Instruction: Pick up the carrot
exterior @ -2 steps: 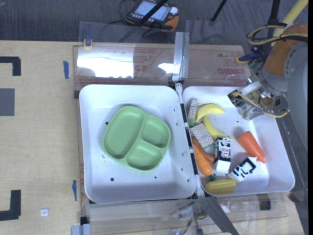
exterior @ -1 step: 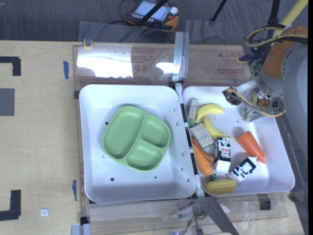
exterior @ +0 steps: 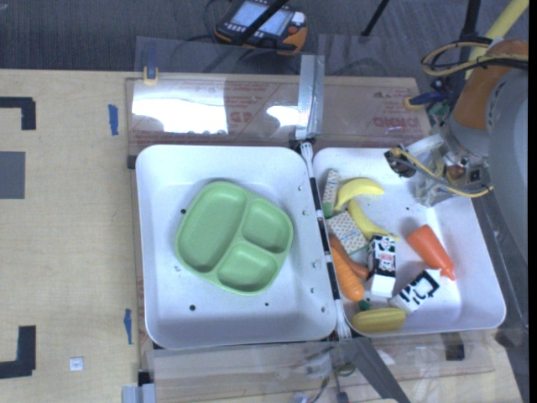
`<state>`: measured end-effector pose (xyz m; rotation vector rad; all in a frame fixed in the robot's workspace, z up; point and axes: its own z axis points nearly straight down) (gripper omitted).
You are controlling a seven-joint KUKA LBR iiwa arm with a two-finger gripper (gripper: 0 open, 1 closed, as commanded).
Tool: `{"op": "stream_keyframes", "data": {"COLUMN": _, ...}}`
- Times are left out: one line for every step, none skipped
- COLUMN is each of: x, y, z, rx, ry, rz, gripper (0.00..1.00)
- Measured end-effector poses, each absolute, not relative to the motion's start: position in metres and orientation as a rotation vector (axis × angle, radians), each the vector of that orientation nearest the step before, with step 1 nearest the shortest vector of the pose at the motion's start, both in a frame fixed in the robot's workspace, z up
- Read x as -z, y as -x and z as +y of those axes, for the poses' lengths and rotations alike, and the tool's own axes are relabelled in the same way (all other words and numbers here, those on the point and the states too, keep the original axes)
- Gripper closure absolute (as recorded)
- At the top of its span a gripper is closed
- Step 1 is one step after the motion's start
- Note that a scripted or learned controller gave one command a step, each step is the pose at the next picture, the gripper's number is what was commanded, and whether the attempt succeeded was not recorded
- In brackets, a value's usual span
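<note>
- Nearest, at the front edge of the right bin (exterior: pixel 482 309), lies one yellow lemon-shaped piece (exterior: pixel 378 318), alone of its kind.
- Just behind it stand two black-and-white patterned blocks: one (exterior: pixel 419 290) toward the right, the other (exterior: pixel 383 259) upright beside the carrot.
- Two orange things lie in this bin. The carrot (exterior: pixel 346 271) rests along the bin's left wall, slanting from the patterned blocks toward the front; a shorter orange cone-shaped piece (exterior: pixel 432 250) lies apart to its right on bare white floor.
- One pale checkered piece (exterior: pixel 346 227) sits against the carrot's far end.
- One banana (exterior: pixel 359 201) curves just behind that, near the bin's back-left part.
- One left bin (exterior: pixel 159 225) holds a single green divided plate (exterior: pixel 234 237) with three compartments.
- Farther back, the arm (exterior: pixel 495 99) enters from the right, its orange band above the wrist, bent down over the right bin's rear right corner.
- Its gripper (exterior: pixel 424 175) hangs there amid yellow cabling, well apart from the carrot, with nothing seen between its parts; whether it is released or clenched I cannot tell.
- Beyond the bins, one handheld controller (exterior: pixel 260 22) lies on the dark floor.
</note>
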<state>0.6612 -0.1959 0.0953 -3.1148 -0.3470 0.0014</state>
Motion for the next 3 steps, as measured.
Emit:
{"op": "stream_keyframes", "data": {"x": -0.158, "y": -0.661, "z": -0.214, "rx": 0.000, "ry": 3.112, "rz": -0.426, "gripper": 1.00}}
{"op": "stream_keyframes", "data": {"x": -0.207, "y": -0.660, "z": -0.223, "rx": 0.001, "ry": 3.125, "rz": -0.317, "gripper": 1.00}}
{"op": "stream_keyframes", "data": {"x": -0.096, "y": -0.661, "z": -0.218, "rx": 0.003, "ry": 3.070, "rz": -0.631, "gripper": 1.00}}
